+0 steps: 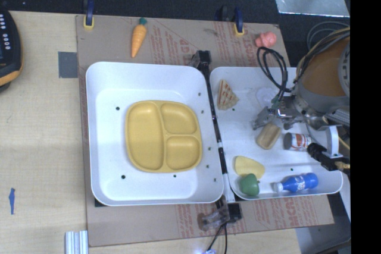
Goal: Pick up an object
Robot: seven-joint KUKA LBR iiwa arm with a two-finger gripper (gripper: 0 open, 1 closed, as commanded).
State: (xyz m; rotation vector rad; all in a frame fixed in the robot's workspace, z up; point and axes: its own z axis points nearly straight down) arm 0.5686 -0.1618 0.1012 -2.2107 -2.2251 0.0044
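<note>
Jaws (269, 118) just above tan block (268, 136)

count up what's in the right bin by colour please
Tan: 2, waffle wedge and cylinder
Yellow: 1, piece
Green: 1, piece
Blue: 1, bottle
Brown and white: 1, small can
Total: 6

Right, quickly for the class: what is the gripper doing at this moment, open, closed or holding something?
Gripper: low in the right bin, just above the tan block; open or closed cannot be told.
</note>
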